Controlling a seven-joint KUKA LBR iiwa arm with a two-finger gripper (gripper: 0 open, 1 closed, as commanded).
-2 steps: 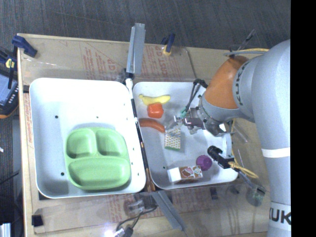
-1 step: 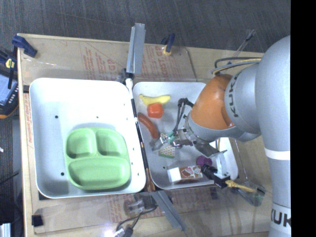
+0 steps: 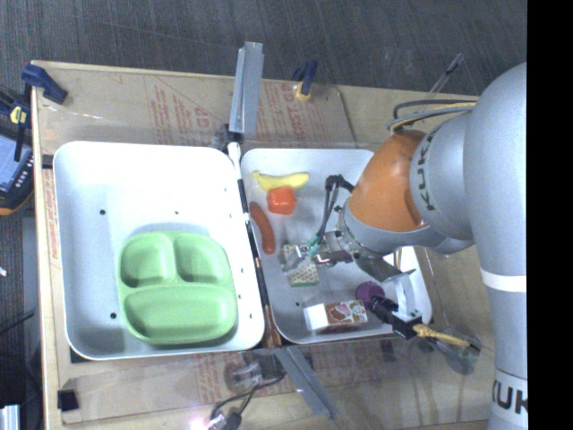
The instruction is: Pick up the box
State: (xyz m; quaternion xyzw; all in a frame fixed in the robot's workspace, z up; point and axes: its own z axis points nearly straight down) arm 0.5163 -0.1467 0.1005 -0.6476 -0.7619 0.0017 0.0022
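Gripper (image 3: pixel 303 260) state: cannot tell. It sits above box (image 3: pixel 337 314); descent here risks missing it.

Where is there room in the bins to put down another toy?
The left bin has bare floor above and left of the green tray. The right bin is crowded: banana, tomato, sausage, box, and the gripper with the arm over it.
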